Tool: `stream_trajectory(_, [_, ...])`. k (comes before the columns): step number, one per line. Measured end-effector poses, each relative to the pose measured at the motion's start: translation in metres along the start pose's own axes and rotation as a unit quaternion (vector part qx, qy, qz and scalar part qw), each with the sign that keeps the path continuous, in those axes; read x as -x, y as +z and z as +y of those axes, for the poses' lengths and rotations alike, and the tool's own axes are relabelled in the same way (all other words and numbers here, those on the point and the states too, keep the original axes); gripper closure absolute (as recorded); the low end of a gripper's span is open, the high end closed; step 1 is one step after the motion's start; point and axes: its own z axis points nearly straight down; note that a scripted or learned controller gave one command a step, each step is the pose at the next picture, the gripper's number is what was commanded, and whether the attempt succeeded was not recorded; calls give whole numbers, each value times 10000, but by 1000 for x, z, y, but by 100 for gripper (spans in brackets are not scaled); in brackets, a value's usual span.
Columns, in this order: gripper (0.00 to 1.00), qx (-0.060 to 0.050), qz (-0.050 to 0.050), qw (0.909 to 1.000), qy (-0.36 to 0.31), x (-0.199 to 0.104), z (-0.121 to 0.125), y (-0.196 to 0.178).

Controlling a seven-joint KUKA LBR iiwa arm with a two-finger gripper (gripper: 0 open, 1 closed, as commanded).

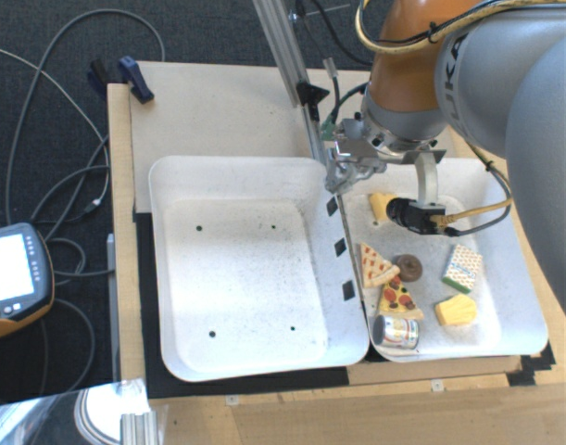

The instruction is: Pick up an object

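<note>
Approach step: gripper (338, 176) above right bin's (509, 286) left rim, opening can't be told, nothing seen held; nearest candidate, pizza slice (376, 266), lies just rightward and camera-side of it, so shift inward, then descend.

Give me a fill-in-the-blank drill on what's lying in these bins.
1. The toy food all lies in the bin on the camera view's ___.
2. The block just below the checkered packet is coloured ___.
3. The round piece beside the pizza slice is coloured ___.
Missing words: right; yellow; brown.
</note>
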Motion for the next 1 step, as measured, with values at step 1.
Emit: stream_trajectory(1, [100,30,4,10000,-3,-50,12,-10])
